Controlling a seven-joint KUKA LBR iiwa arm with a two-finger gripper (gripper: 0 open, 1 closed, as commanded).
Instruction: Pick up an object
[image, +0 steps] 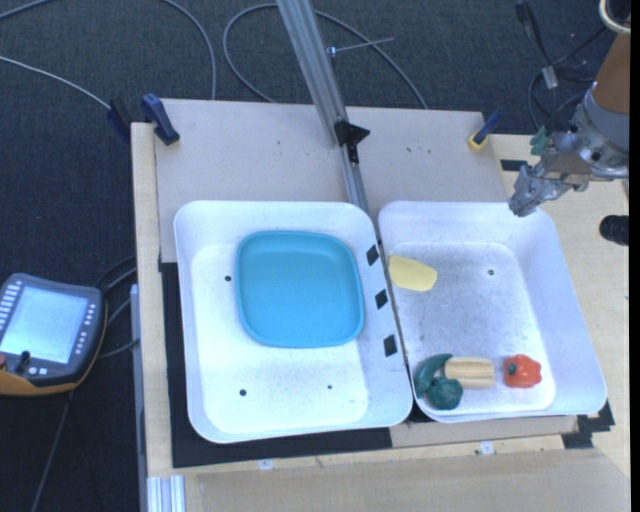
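My gripper (525, 201) hangs over the far right rim of the right bin (560, 300), with nothing visible between its fingers. In that bin lie a yellow piece (412, 273) near the left wall, and along the front edge a dark green vegetable (438, 381), a tan block (470, 372) and a red pepper (521, 371). All of them sit well away from the gripper, toward the front and left.
The left bin (200, 330) holds a blue square plate (299, 288). A metal pole (322, 80) slants down from the top to the gap between the bins. Clamps sit at the board's far corners. A teach pendant (45, 330) lies at the far left.
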